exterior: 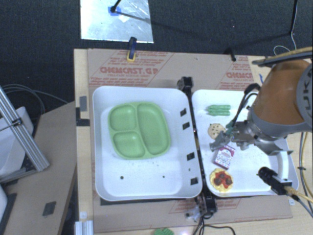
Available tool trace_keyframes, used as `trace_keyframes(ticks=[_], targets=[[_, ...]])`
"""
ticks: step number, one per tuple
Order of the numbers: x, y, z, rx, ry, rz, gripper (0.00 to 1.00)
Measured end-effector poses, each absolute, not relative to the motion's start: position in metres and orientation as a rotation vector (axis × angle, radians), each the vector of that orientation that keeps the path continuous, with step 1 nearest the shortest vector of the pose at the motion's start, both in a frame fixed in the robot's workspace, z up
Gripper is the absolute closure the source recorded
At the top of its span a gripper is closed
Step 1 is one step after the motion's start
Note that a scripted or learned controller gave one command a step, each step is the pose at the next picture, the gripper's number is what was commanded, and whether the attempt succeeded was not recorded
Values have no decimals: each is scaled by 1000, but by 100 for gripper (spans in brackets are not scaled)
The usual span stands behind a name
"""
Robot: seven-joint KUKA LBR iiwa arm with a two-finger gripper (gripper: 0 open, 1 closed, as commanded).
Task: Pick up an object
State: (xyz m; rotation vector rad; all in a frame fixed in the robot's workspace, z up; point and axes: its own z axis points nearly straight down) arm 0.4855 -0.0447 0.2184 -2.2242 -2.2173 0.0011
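Pink carton (pixel 224 157) lies flat beneath metal gripper (pixel 221 142); finger spread cannot be told.

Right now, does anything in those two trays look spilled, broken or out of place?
Nothing stands out. The green divided plate lies flat in the left bin. In the right bin, the green beans, cookie, small pink packet and little pizza lie separately, unspilled. The gripper sits among them.

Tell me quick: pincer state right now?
Pincer: cannot be told; it hangs low over the right bin, between the cookie and the pink packet.
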Motion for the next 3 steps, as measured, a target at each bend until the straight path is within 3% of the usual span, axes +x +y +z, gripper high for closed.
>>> trace_keyframes(ticks=[1, 2, 3], targets=[[490, -42, 227, -2218, -2228, -5, 100], [557, 20, 182, -2212, -2234, -6, 100], [554, 16, 184, -2219, -2225, -2, 0]])
